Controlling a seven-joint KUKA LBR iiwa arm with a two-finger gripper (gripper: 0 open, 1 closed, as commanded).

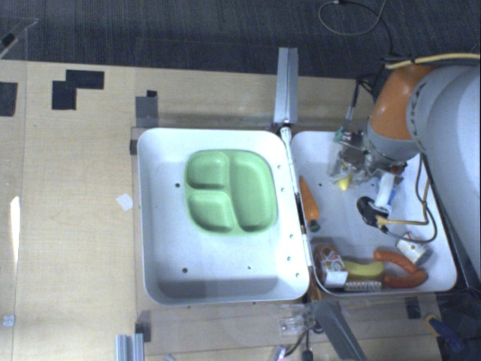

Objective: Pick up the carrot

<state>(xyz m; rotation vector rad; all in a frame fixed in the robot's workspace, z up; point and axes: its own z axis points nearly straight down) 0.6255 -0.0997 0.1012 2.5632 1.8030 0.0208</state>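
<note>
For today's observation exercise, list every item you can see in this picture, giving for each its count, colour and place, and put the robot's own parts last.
Bins: two, white; left bin, right bin, side by side on the bench.
Plate: one, green, three compartments, in the left bin.
Carrot: one, orange with a green end, in the right bin along its left wall.
Banana: one, yellow, at the near edge of the right bin.
Sausage: one, red, curved, beside the banana in the near right corner.
Packet: one, brown and white, near left corner of the right bin; too small to identify.
Cable: one, grey, on the dark floor beyond the bench.
Arm: one, grey with an orange band, over the right bin.
Gripper: one, over the right bin, right of the carrot.
</note>
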